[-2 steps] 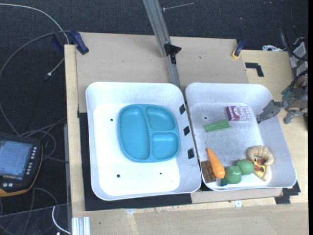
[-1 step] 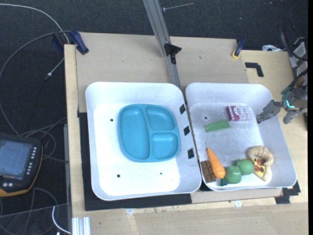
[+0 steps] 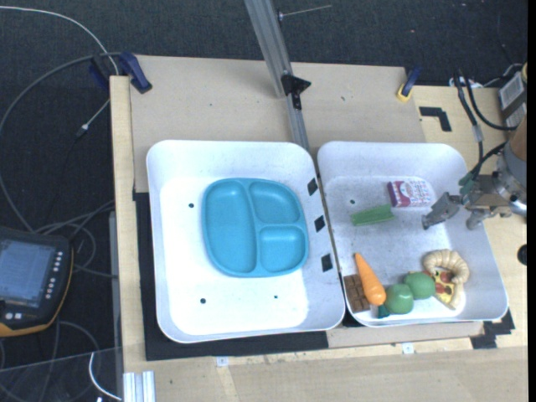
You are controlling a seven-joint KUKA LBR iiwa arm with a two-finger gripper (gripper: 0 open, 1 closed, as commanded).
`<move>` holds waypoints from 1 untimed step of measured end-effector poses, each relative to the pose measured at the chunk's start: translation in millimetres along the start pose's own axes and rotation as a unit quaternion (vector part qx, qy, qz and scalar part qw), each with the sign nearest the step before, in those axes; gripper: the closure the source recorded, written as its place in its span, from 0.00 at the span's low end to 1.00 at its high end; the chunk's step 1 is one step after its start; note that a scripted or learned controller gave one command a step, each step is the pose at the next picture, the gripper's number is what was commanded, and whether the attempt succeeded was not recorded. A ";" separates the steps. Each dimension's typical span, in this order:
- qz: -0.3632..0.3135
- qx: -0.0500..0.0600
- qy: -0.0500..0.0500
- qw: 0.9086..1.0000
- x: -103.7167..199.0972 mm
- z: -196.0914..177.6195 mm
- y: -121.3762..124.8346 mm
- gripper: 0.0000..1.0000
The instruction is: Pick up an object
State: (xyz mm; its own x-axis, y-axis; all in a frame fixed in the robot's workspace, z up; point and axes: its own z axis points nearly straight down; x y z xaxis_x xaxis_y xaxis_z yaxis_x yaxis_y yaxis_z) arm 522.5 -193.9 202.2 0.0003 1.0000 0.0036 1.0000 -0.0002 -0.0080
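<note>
At the frame's right edge the gripper point(image 3: 459, 210) hangs with fingers spread, gripping nothing, right of the green stick point(image 3: 371, 216), whose long axis runs left-right, slightly tilted.

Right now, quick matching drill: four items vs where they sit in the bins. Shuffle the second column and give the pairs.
1. plate
2. carton
3. carrot
4. pincer

A. right bin, upper part
B. over the right bin's right edge
C. left bin
D. right bin, bottom left, beside a brown bar

Pairs: 1-C, 2-A, 3-D, 4-B
</note>
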 end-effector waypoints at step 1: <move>0.000 0.000 0.000 1.000 5.6 62.6 -1.5 0.00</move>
State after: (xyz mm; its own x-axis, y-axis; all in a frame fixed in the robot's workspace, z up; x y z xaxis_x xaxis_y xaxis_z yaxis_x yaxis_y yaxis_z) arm 520.5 -188.0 139.6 -0.0003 1.0000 0.0042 1.0000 0.0004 -0.0085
